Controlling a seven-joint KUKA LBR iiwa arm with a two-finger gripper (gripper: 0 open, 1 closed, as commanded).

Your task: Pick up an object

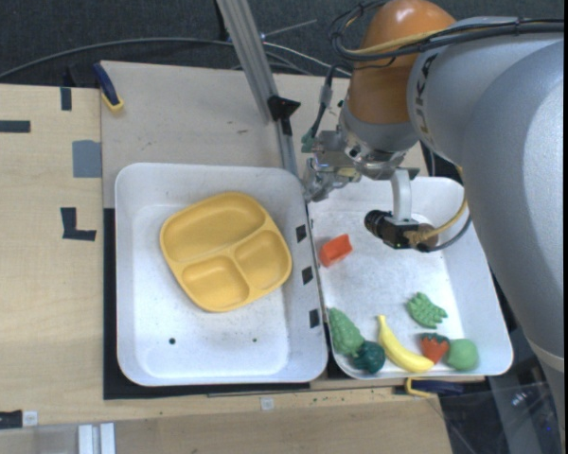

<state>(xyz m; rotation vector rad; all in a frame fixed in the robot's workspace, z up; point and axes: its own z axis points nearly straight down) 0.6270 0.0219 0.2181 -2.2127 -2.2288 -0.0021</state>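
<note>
Nothing is picked yet: the end effector point(320, 189) hangs at the right bin's point(478, 282) upper-left corner, its state impossible to tell, while the nearest object, an orange block point(335, 249), lies just below, ungrasped.

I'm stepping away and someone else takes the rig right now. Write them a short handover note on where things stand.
Claw: above the top-left corner of the right bin, near the divider; it holds nothing that I can see.
Right bin: orange block nearest the claw; along the near edge, two green pieces, banana, strawberry, green ball; leafy green piece just above them.
Left bin: yellow divided plate.
Done: nothing lifted yet.
Left: grasp and lift one object.
</note>
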